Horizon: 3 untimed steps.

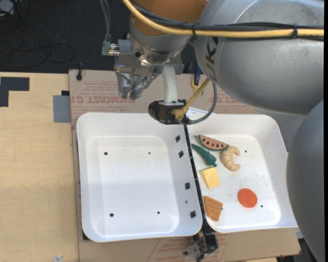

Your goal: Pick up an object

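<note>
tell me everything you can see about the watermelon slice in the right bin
The watermelon slice is a small toy wedge, red on its face with dark seed marks and a green rind along its curved upper edge. It looks like moulded plastic. It lies flat on the floor of the right bin, in the upper left part, close to the divider. A green piece lies just below it, nearly touching; the croissant lies to its lower right, apart.

The large grey arm (262, 42) reaches in from the right and fills the upper right of the view, its broad rounded link lying across the top. An orange band (164, 7) sits above the wrist, crossed by a yellowish cable (208, 30). Below it the metal two-finger gripper (134, 87) hangs pointing downward, above the far edge of the bench, nothing visible between its fingers.
</note>
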{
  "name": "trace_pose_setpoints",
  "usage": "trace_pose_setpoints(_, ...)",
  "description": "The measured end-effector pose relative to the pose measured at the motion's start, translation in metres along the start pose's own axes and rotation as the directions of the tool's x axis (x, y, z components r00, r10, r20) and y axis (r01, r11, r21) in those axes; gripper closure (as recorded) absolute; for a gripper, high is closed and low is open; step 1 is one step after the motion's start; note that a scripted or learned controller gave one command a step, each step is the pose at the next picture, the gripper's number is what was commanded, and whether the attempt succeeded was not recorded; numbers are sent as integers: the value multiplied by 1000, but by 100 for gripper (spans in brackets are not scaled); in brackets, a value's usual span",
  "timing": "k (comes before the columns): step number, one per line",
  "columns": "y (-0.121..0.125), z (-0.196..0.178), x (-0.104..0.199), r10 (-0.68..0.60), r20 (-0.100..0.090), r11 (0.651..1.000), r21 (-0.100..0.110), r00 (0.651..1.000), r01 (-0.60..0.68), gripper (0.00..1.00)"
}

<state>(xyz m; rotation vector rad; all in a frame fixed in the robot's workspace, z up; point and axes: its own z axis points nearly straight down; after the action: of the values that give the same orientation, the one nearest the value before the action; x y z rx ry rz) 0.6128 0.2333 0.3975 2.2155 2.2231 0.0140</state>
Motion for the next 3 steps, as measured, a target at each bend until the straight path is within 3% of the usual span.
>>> trace_pose_setpoints(1, -3, -4, 9, 2, 5, 1000, 10, 1000, -2, 100)
trace_pose_setpoints(2, -26, -151, 10, 1, -1, 1000, -3, 1000, -1, 100)
trace_pose_setpoints(3, -69, 40, 0, 7, 13, 1000, 30, 1000, -7, 100)
